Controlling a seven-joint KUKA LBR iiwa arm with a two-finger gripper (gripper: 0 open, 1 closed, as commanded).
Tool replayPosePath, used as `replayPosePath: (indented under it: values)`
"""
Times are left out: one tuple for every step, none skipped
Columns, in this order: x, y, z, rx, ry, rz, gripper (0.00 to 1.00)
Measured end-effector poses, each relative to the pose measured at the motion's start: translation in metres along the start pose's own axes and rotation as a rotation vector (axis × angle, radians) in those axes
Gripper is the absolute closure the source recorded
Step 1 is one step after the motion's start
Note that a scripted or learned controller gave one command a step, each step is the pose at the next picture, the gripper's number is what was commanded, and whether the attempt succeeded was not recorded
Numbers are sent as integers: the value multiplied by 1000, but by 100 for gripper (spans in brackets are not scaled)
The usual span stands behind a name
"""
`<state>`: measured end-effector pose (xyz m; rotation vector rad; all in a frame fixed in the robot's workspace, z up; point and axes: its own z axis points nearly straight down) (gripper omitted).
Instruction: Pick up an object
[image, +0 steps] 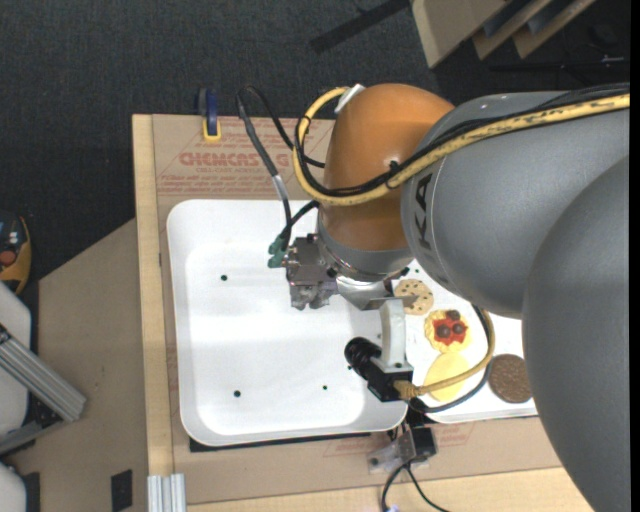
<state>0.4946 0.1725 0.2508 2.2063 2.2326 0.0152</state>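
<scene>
From the bench's front edge (250, 470) going back: the left bin (220, 340) sat just behind that edge with only a few dark specks on its floor, so I saw nothing to grab in there. The stuff worth picking was all in the right bin (500, 410), tucked right beside the divider: a brown round disc (511, 379) nearest the front, a yellow banana-shaped piece (452, 366) just left of it, then a yellow toy with red spots (448, 329) behind that, and a pale cookie-looking piece (412, 293) furthest back of the 4. The big grey arm covered most of that bin, so there could have been more under it.

The gripper (310, 285) hung over the back half of the left bin, well apart from all 4 items. Honestly couldn't tell how far open it was, the view was too blurry at the tip, and I saw nothing in it.

My take: the pick hadn't really started. To do it well, it'd need to swing over the divider to the right bin, line up above 1 item, and come straight down. I'd guess the spotted toy has more height to pinch. The disc looked flat and likely to slip.
</scene>
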Motion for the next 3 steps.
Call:
replayPosePath:
  values:
    - [57,12,-114,-5,4,3,100]
    - [30,-16,-67,16,-7,14,100]
    - [55,-12,-181,-4,2,7,100]
